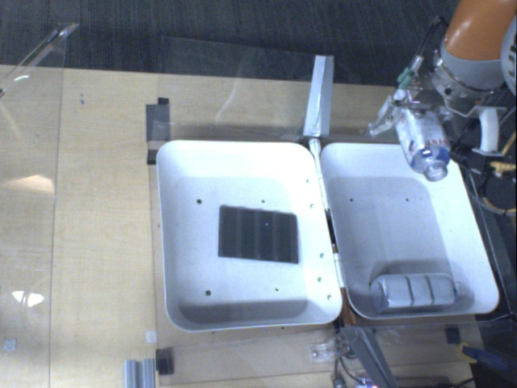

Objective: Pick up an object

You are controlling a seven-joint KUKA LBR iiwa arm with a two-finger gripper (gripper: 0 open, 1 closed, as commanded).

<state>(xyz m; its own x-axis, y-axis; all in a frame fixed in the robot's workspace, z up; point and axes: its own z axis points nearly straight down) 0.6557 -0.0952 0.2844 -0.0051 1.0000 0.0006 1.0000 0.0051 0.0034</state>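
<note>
Camera view: gripper (416,132) hangs over the far right corner of the right white bin (355,217), clenched on a clear plastic bottle with a blue label (426,150), lifted off the bin floor. Risk: the slick, tilted bottle may slip out. Count: two bins; one dark ribbed rectangular pad (258,234) mid left white bin (174,217); one grey ridged block (414,291) at the right bin's near edge; one bottle.

We had single fixed camera, mounted above worktop (89,241), looking down at slant. Far enough back to take in both white bins whole: left bin (182,176), right bin (355,168). Dark floor showed along top edge, beyond worktop. Arm (485,23) entered frame from upper right.
</note>
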